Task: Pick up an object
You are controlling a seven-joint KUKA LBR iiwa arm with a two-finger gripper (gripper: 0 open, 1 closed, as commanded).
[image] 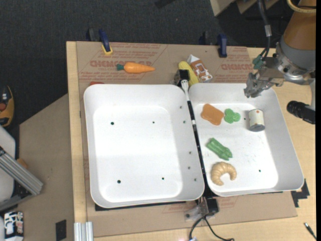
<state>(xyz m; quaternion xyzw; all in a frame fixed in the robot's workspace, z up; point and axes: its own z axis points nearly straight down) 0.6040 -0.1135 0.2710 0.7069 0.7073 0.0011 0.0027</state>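
Nothing picked up yet. Gripper (255,88) poised over the far rim of the right bin (288,157), carrying nothing visible; jaws too small and dark to call wide or narrow. Candidates all lying in that bin: small grey can (256,119) nearest the gripper, green piece (231,116) and orange piece (212,114) just left of it, green pod (219,148) and croissant (223,171) nearer. Left bin (93,134) beside it. Whole pick apparently left: descend, close, lift.
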